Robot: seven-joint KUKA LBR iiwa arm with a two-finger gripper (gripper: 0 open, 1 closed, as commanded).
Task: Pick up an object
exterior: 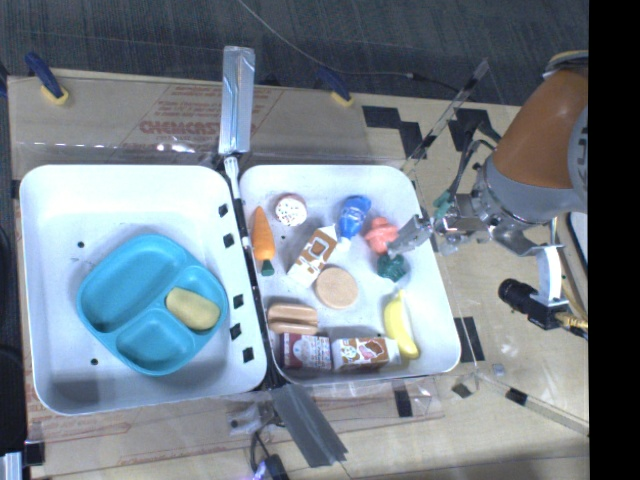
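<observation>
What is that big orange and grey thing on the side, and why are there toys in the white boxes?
That is a robot arm, seen by one camera looking down from above the bench. It reaches in from the right, and its gripper, the two-finger claw at its tip, sits over the right bin's edge. Its job is to pick something up. I cannot see anything between the fingers. The right bin holds toy food: a carrot, a banana, a hot dog, a round cookie, a milk carton and a bottle lying down. The left bin holds a blue plate with a yellow potato on it.
</observation>
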